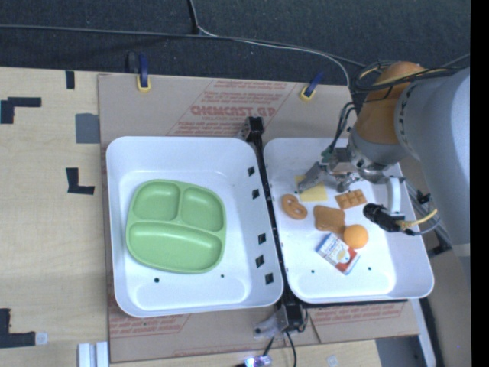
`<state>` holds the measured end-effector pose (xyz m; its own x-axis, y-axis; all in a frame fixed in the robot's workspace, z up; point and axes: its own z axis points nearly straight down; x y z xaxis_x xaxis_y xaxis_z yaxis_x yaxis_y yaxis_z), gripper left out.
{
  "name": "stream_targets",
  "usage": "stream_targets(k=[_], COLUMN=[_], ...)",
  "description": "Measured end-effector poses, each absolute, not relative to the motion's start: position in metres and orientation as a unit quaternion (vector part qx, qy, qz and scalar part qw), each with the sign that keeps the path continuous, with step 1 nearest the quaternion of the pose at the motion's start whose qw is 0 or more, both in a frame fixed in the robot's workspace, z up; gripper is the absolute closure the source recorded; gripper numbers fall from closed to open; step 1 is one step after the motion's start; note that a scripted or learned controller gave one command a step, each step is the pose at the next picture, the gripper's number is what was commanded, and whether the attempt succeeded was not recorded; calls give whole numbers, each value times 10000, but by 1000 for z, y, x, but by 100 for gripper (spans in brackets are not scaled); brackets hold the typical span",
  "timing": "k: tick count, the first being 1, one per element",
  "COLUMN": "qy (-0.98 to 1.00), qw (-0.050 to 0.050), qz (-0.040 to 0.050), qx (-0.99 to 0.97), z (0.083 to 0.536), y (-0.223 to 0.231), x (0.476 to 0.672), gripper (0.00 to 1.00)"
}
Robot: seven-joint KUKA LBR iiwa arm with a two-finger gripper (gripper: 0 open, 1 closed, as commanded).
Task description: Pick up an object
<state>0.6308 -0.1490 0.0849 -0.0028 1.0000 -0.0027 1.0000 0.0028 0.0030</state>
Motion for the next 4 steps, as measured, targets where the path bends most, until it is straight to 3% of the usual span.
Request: stream_targets(k=[1,4], qy=[7084,7081], qw=[27,21], qz=[3,15], qx=[7059,7061], z=[97,257], y=[-149,-142], x=[631,650], gripper=[100,100])
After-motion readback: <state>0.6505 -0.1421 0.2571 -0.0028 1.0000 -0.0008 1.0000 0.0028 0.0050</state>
